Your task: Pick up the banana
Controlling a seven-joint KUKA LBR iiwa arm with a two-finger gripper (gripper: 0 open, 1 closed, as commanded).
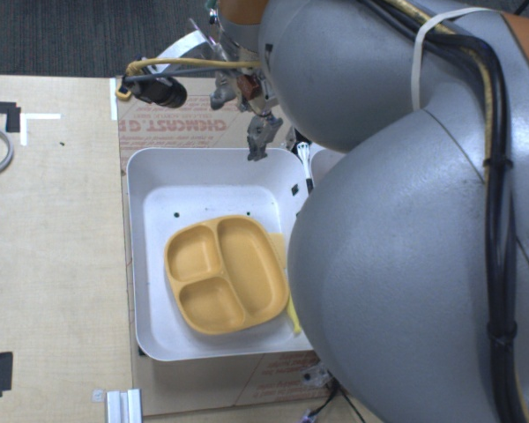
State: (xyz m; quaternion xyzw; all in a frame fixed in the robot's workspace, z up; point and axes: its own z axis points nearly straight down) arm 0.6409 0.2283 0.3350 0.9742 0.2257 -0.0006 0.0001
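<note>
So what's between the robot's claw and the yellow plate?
Just bare white bin floor, seen in the camera view. The gripper hangs at the bin's far rim; the plate lies nearer.

A single fixed camera looks down at a slant from above the desk (53, 263), its gaze falling on the left white bin (150, 236) near the middle of the frame. The grey arm (406, 236), reaching in from the right, sits so close to the lens that it covers most of the right half. At the far edge, the dark floor (70, 16) runs beyond the desk along the top of the frame.
</note>
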